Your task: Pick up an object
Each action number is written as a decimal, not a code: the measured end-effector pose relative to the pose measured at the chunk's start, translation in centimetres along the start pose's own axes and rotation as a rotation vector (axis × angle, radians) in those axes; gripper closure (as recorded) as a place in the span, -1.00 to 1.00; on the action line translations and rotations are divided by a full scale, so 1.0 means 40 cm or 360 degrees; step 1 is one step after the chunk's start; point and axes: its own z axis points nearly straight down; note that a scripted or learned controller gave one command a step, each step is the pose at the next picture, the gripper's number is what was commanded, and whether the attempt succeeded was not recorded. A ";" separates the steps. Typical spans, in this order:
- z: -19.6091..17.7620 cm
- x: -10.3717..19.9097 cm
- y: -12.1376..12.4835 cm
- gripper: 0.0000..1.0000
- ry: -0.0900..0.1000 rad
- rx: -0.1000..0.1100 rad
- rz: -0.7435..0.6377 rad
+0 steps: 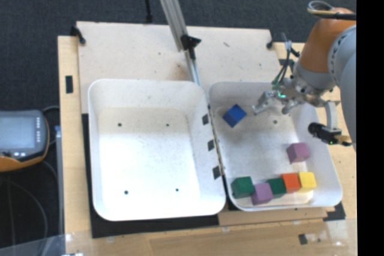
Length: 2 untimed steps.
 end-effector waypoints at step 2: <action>0.000 0.000 0.000 -1.00 0.0000 0.0002 -0.0005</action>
